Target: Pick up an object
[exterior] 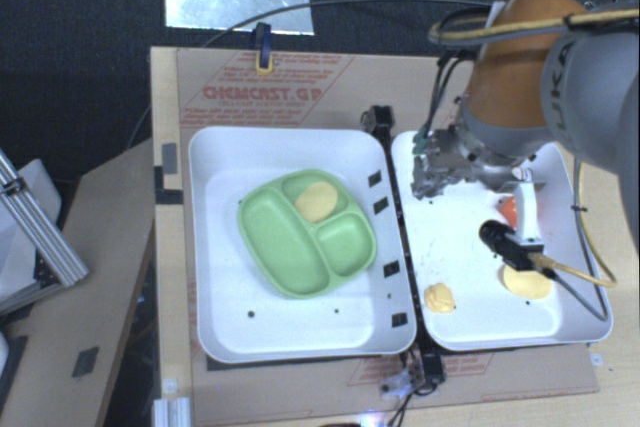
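the gripper (432,177) hangs over the far left corner of the right bin (470,330); whether it is spread or pinched i cannot tell. a small yellow piece (439,296) lies on the bin floor nearer the camera, well apart from it.

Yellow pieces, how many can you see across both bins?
3: one in a compartment of the green tray at, one on the right bin floor at, one near its right side at. The arm may hide more.
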Robot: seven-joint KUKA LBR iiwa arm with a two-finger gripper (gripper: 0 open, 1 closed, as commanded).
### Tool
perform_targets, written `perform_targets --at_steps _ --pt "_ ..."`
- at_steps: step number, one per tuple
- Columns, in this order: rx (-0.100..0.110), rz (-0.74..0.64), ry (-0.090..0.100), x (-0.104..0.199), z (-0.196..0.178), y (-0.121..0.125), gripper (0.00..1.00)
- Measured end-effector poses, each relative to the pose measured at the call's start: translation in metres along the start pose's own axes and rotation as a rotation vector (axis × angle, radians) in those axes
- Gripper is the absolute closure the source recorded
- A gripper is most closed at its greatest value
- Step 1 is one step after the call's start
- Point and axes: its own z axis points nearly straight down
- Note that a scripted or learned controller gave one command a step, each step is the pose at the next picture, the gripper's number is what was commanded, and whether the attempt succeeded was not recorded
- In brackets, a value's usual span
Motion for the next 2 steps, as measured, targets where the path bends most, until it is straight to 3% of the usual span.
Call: perform_targets --at_steps 2 --pt "0.001 0.000 0.001 0.086 0.011 0.022 1.00"
